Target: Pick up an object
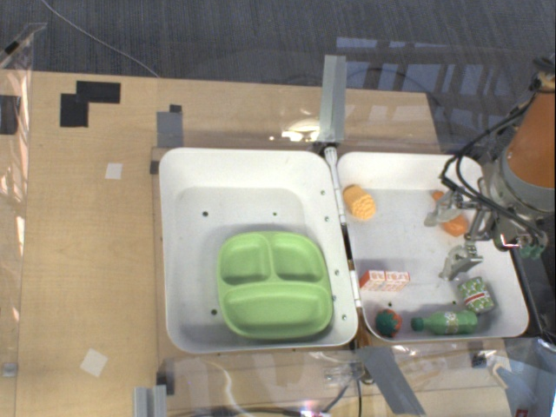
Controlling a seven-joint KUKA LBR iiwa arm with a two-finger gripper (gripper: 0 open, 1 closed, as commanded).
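Observation:
My gripper (448,238) hangs low over the right part of the right bin (408,233), reaching in from the right edge. Its two metal fingers stand apart, one finger (439,208) toward the back and the other toward the front. A small orange object (455,226) lies in the gap between them on the bin floor, and nothing is clamped. Just in front of the front finger lies a green and white can (475,294). A green bottle (446,321) and a red and green ball (387,321) rest along the front wall.
A yellow-orange lumpy toy (359,202) sits near the right bin's back left, and a small red and white box (385,279) lies left of centre. The left bin (187,233) holds a green divided tray (274,285). Black cables hang by the wrist.

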